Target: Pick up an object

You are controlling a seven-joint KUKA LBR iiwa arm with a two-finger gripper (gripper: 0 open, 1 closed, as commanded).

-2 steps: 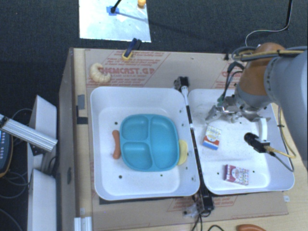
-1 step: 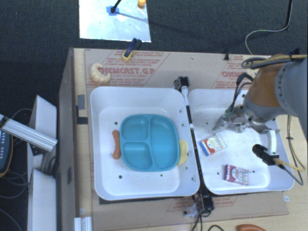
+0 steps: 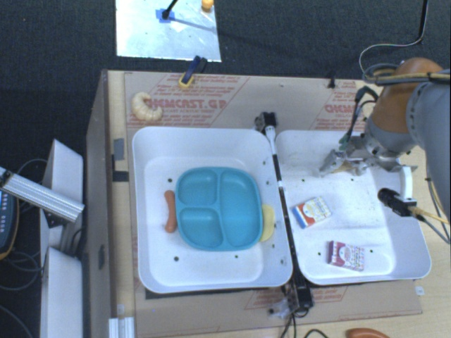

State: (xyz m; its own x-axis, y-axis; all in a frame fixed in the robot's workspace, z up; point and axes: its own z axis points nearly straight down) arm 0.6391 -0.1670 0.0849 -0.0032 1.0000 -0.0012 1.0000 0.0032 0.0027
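Dark carpet framed a cardboard-topped bench (image 3: pixel 232 94) carrying two shallow white bins side by side, and the arm (image 3: pixel 416 108) reached in from the right. Down at the far edge of the right bin (image 3: pixel 416 255) sat the gripper (image 3: pixel 337 163), low over the floor of the bin, its fingers (image 3: pixel 328 165) spread a little and nothing caught between them (no object anywhere under the tips, just bare white plastic).

Moving outward, the nearest candidates lay toward the middle and the near edge of that bin: a small blue-and-white carton (image 3: pixel 312 211) around the centre, and a red-and-white packet (image 3: pixel 345 255) closer to the near edge. Both were well apart from the gripper. Across the divider, the left bin (image 3: pixel 151 259) held a blue compartment plate (image 3: pixel 217 208) in its middle, with an orange sausage-shaped toy (image 3: pixel 170 210) just beside the plate's left rim and a yellow piece (image 3: pixel 268 222) tucked under its right rim.

As for risk, by my reading, closing where it hung would have grabbed air. A reach for the carton looked awkward too: it lay flat and tilted on the bin floor, so fingers coming down out of line with its narrow sides could have shoved or skated it away rather than clamped it. The bin wall near the gripper also invited a clip.
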